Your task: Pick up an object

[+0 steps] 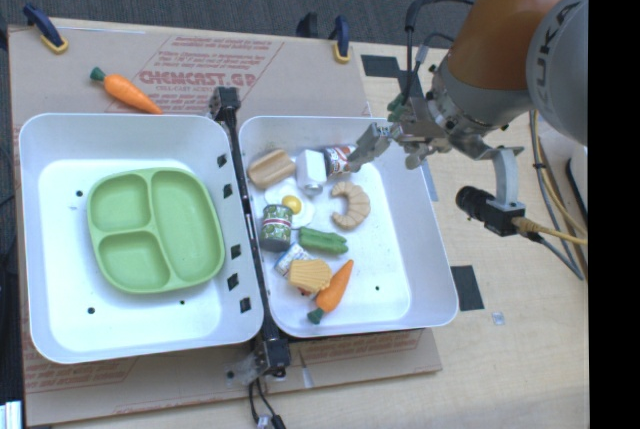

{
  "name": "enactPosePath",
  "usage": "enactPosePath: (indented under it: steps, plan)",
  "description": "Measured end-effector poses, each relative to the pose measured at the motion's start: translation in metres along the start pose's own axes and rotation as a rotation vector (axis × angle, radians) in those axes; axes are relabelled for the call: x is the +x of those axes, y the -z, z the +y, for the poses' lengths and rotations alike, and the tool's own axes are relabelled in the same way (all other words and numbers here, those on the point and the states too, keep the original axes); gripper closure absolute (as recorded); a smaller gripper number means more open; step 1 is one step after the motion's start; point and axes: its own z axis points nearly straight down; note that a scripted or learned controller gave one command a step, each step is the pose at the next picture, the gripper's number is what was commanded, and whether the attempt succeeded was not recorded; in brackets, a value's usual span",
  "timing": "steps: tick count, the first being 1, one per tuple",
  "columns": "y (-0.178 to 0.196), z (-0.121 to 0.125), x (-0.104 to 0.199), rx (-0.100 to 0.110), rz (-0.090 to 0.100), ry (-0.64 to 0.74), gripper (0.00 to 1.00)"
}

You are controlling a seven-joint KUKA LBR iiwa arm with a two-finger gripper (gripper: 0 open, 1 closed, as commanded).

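The tool [372, 145] hovers by a small can [338, 158] in the right bin [425, 262], finger state unclear, so the approach step seems in hand and descent comes next.

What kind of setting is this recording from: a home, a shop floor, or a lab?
Probably a robotics lab test bench. Two white bins sit clamped on cardboard, one holding toy food such as a croissant, the other a green tray. The arm trails loose cables.
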Motion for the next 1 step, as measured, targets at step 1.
enactPosePath:
  steps: [1]
  plan:
    - [-0.1244, -0.0193, 0.0214, 0.003, 0.001, 0.001, 0.00]
